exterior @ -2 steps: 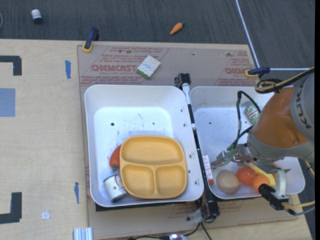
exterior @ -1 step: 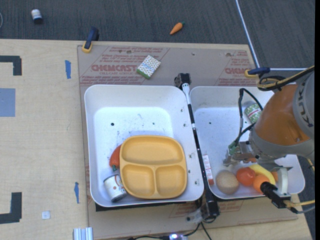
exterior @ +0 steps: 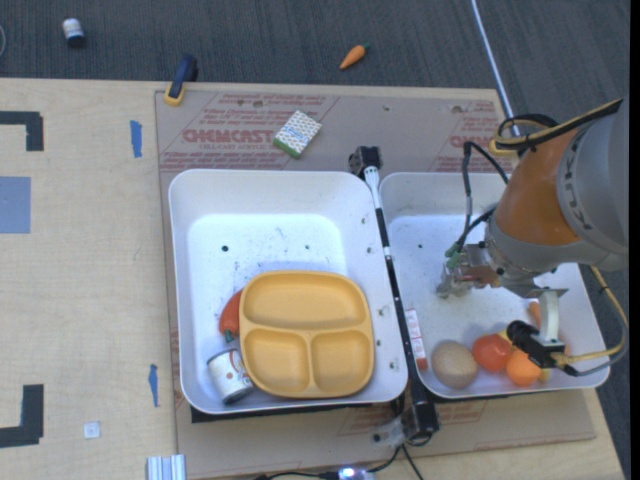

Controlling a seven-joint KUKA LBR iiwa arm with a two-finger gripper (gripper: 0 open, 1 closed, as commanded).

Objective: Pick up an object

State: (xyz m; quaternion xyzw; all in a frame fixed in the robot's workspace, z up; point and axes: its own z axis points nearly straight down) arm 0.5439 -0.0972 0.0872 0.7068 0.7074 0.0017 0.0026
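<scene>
End effector (exterior: 462,278) blurred, arm (exterior: 545,208) cropped right

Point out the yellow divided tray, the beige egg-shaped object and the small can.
yellow divided tray (exterior: 306,330), camera view, on the ridge between its compartments.
beige egg-shaped object (exterior: 454,364), camera view, on the middle of its rounded top.
small can (exterior: 229,374), camera view, on its white side wall.

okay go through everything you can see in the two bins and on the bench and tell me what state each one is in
Yellow divided plate: right way up in the left bin, compartments bare.
Small can: on its side, partly under the plate.
Red item: mostly hidden by the plate.
Egg-like object: resting in the right bin.
Gripper: low in the right bin, holding nothing visible.
</scene>
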